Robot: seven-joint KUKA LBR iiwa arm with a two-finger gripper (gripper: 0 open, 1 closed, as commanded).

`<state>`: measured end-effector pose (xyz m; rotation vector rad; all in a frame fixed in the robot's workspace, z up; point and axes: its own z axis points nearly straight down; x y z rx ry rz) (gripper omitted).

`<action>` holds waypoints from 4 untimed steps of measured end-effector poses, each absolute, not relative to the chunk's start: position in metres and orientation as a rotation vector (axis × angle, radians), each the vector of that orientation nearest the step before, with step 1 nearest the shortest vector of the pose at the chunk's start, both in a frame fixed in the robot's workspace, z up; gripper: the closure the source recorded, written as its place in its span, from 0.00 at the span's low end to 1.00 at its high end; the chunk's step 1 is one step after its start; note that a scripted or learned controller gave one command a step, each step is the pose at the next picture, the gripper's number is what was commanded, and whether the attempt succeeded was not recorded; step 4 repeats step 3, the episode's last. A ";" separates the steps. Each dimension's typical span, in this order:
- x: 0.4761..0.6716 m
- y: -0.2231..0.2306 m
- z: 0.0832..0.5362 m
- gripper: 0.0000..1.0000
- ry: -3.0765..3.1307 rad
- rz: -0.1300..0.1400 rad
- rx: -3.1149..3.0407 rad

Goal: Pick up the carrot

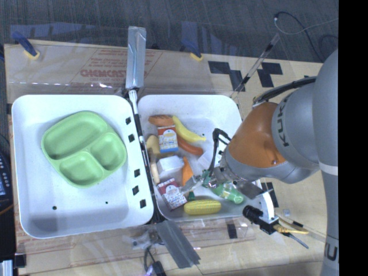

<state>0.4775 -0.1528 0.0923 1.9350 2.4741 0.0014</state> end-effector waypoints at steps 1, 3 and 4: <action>0.548 -0.106 0.091 0.00 2.397 -0.001 2.035; 0.561 -0.038 0.223 1.00 2.447 0.003 1.970; 0.561 -0.038 0.223 1.00 2.447 0.003 1.970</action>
